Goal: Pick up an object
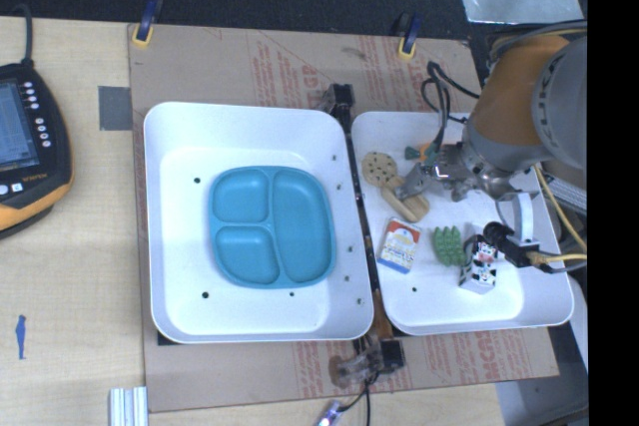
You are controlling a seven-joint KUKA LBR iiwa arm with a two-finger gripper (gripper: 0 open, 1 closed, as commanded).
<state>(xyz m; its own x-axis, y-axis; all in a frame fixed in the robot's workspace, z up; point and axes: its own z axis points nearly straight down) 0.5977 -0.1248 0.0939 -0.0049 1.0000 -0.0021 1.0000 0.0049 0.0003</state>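
Arm: grey KUKA arm with orange band [519, 105] reaches over the right white bin [539, 309].
Tool: tool [414, 185] low among the objects; grip state cannot be told.
Objects: tan wooden piece [406, 206] touching the tool, red-and-white carton [400, 245], green studded toy [448, 243], black-and-white figure [481, 266].
Left white bin [170, 214]: blue divided plastic plate [272, 225].

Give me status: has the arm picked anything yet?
Done: the arm has reached into the right bin, and the gripper is low over the wooden spoon. In hand: nothing visibly lifted; the fingers' grip is unclear. Left: grasp and lift. The green block, card and cow toy lie untouched.
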